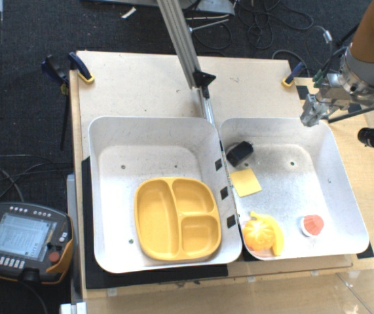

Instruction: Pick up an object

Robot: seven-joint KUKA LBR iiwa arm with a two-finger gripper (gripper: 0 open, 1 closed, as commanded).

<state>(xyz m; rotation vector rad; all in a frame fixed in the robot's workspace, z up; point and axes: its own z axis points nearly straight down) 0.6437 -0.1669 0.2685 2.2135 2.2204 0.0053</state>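
Observation:
The right bin [334, 169] holds a black block [239, 152] near its back left corner and a flat yellow square [246, 182] just in front of it. An orange-and-yellow toy [263, 234] lies at the bin's front left, and a small red round piece [312, 225] sits at the front right. My gripper [310, 114] hangs over the bin's back right rim, well apart from all of these objects. Nothing shows between its fingers.
The left bin [108, 149] carries a yellow divided tray [177, 218]. A slanted metal pole [181, 34] crosses the back of the bench and ends between the bins. Clamps [82, 67] grip the bench's back corners. A teach pendant [19, 241] lies at the lower left.

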